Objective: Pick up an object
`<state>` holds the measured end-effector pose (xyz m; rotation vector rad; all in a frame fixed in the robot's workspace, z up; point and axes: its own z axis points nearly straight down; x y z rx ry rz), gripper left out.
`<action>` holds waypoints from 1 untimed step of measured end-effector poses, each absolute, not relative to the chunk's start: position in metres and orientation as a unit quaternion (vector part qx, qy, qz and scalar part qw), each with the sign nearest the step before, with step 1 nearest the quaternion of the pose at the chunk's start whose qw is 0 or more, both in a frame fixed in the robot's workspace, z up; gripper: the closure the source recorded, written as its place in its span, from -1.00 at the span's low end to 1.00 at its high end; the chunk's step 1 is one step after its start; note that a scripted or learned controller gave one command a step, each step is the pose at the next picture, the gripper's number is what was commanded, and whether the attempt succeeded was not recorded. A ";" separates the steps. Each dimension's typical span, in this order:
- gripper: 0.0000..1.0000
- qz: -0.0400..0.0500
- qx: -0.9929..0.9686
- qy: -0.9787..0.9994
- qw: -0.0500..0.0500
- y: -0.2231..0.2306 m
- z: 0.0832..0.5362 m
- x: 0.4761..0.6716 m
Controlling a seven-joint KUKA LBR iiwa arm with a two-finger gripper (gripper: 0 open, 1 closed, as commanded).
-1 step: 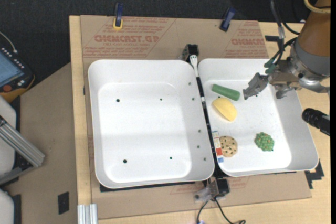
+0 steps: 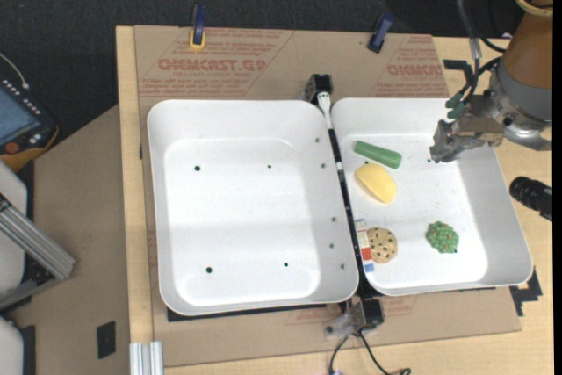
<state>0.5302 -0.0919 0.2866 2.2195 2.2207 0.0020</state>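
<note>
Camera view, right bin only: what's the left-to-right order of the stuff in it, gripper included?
Cookie → green block and yellow piece (overlapping in x, order unclear) → green broccoli-like piece → gripper.

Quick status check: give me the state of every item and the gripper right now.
green stick: lying flat in the right bin, untouched.
yellow piece: resting below the green stick.
cookie: lying near the divider.
green bumpy ball: sitting apart.
gripper: over the right bin, holding nothing visible.
</note>
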 end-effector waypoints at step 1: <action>1.00 -0.001 0.705 0.709 -0.003 -0.023 0.279 0.477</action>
